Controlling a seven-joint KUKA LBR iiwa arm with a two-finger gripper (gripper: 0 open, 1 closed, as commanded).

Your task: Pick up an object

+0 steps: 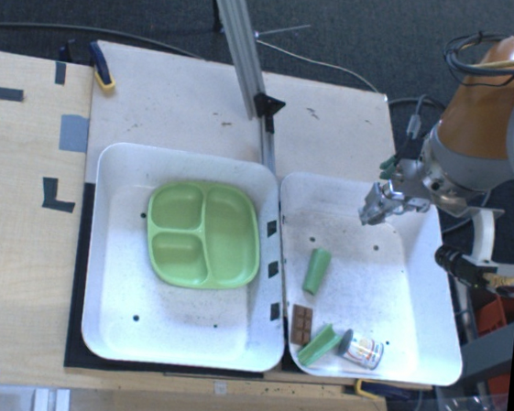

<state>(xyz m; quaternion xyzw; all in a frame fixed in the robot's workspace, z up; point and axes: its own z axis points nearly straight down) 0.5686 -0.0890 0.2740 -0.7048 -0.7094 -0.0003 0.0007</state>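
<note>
My gripper (375, 209) hangs over the far right part of the right bin (431, 294), with nothing visible between its fingers. Below it, in the bin's middle, lies a green cylinder (317, 270). Along the bin's near edge lie a brown chocolate bar (301, 324), a green wedge-shaped block (318, 344) and a small jar with a white label (362, 350). All of these are well apart from the gripper.
The left bin (105, 321) holds a green divided plate (204, 234). A slanted metal rail (243, 46) crosses the bench behind the bins. A blue and yellow clamp (101, 66) sits at the bench's far left. Cables run at the right.
</note>
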